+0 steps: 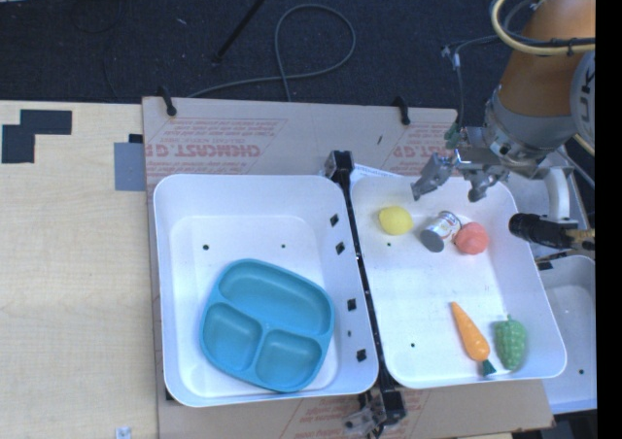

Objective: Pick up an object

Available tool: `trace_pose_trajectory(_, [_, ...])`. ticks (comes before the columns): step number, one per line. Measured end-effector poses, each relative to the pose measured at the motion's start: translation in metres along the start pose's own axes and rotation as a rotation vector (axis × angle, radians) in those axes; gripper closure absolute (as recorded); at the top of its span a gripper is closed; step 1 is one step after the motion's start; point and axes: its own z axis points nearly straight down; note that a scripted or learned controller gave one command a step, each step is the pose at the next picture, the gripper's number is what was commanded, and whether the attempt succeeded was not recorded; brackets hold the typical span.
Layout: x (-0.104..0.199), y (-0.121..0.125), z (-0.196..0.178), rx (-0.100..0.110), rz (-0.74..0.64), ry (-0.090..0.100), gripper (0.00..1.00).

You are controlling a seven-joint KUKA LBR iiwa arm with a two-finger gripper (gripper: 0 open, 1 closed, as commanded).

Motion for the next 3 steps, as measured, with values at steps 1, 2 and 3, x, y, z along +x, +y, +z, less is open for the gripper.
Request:
trace_pose_trajectory(1, [0.002, 0.001, 0.064, 0.004, 0.001, 0.0, 0.0])
trace_pose_trajectory(2, [0.005, -0.001, 0.107, 0.003, 0.002, 0.0, 0.0])
trace_pose_trajectory(3, [0.002, 0.004, 0.151, 0.001, 0.002, 0.0, 0.0])
